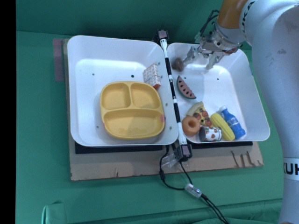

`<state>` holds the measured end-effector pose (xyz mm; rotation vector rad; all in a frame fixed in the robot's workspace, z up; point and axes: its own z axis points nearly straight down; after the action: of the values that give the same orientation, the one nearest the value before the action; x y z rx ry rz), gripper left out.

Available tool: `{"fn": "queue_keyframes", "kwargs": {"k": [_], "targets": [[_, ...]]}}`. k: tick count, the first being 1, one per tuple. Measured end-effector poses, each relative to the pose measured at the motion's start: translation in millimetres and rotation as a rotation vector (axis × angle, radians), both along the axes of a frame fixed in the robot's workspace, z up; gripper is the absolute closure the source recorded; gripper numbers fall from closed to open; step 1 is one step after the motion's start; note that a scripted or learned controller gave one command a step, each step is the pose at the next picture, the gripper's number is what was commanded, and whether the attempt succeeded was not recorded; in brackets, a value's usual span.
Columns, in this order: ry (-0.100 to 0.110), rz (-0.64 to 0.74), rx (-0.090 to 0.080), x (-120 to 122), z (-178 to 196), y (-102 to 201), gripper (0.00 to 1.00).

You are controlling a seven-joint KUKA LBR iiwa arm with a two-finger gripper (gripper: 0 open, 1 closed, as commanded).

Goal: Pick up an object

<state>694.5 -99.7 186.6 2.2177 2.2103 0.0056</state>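
Camera view shows the gripper [200,59] over the far end of the right bin [243,85], its fingers [189,58] spread apart with nothing between them and touching nothing. Both white bins rest on brown cardboard [117,164] laid on a green bench [37,101]; the left bin [88,64] carries a yellow divided plate [132,109] and a small carton [152,75]. A small brown object [177,63] lies just beside the left-hand finger, outside the gap. A watermelon slice [185,87] sits nearer the camera.
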Motion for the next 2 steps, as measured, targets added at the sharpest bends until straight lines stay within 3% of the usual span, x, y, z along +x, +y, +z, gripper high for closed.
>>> {"fn": "queue_keyframes", "kwargs": {"k": [1, 2], "targets": [[-0.015, -0.003, -0.007, 3, 20, -2, 1.00], [0.000, -0.005, 0.000, -122, 118, -40, 1.00]]}}
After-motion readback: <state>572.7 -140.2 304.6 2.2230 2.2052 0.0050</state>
